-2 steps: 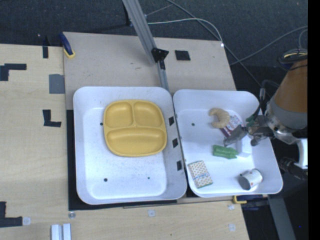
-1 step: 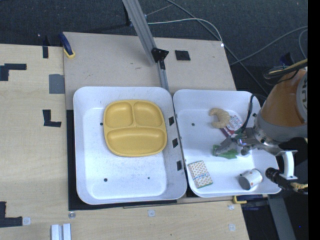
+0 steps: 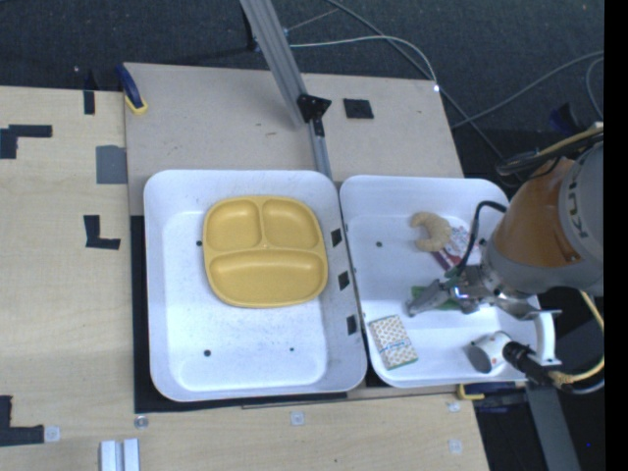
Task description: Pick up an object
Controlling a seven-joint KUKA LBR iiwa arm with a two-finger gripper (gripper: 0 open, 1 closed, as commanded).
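Pincer (image 3: 420,303) down low in the right bin (image 3: 392,196), reaching toward its middle, but whether it's spread or pinching anything I can't tell from up here. Candidates lie close: a small patterned packet (image 3: 392,340) just in front, a tan curved piece (image 3: 431,229) behind. Best play, I'd say: centre squarely over one item, descend straight, avoid the bin wall.

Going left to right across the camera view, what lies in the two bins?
Yellow tray → patterned packet → tan curved piece → gripper reaching in from the right.
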